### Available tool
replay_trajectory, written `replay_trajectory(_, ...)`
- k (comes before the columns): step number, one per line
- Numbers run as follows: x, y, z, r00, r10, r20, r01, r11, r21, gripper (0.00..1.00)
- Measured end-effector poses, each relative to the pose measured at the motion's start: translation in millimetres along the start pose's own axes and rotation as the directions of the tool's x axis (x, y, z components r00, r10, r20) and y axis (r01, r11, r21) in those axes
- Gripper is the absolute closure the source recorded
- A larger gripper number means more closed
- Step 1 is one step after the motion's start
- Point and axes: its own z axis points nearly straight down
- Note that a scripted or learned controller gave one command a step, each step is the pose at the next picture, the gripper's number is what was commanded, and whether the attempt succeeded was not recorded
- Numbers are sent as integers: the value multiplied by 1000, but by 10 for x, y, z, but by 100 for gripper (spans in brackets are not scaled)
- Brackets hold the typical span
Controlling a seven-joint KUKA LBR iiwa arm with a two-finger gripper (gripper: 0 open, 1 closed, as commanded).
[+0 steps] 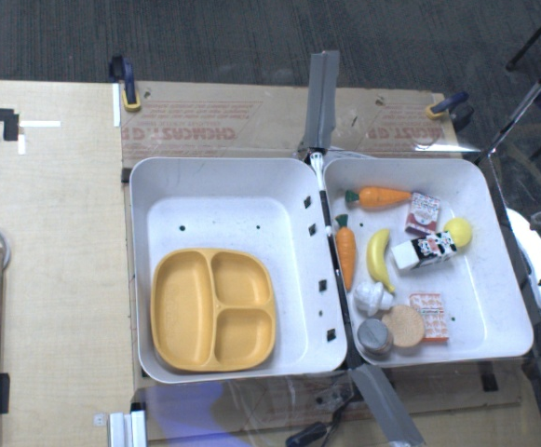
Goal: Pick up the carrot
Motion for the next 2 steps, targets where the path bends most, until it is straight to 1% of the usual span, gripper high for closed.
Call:
replay_trajectory(1, 156, 62, -1313, 998, 55, 0, -55, 998, -1, 0)
replay_trajectory(2, 168, 64, -1384, 999, 52, 7, -52, 999, 0, 100)
